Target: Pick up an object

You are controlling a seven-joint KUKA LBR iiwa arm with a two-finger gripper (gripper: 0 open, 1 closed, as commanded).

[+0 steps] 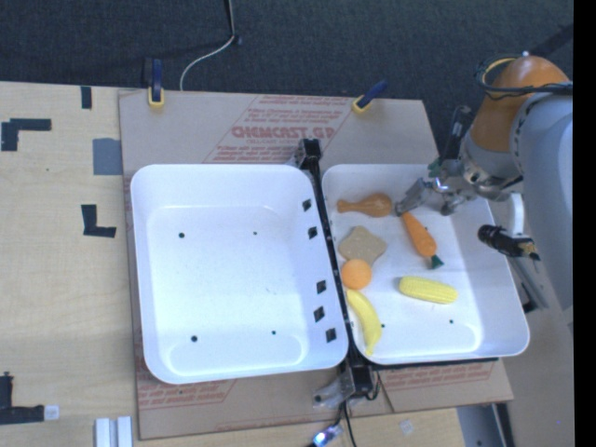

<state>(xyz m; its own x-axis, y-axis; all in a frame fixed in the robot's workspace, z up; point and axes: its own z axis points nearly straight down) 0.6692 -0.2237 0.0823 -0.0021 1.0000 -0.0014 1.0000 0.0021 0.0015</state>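
Tabletop (pixel 56 277), right bin (pixel 503 343): claw (pixel 411 201), open or closed I cannot tell, just beside drumstick (pixel 366 205) and carrot (pixel 420 236). It might nudge both and grab neither.

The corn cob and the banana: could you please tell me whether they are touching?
Apart. The camera view shows a strip of bare white bin floor between the corn cob and the banana.

On my feed the arm (pixel 551 184) is a smooth, rounded grey shell, pale and matte. Above the wrist (pixel 468 169) sits 1 orange band (pixel 507 101), bulbous and glossy, with a thin dark cable (pixel 486 67) looping over its top. I see the wrist narrow to bare silvery metal, and the gripper (pixel 412 200) is the same dull steel colour, angular in shape.
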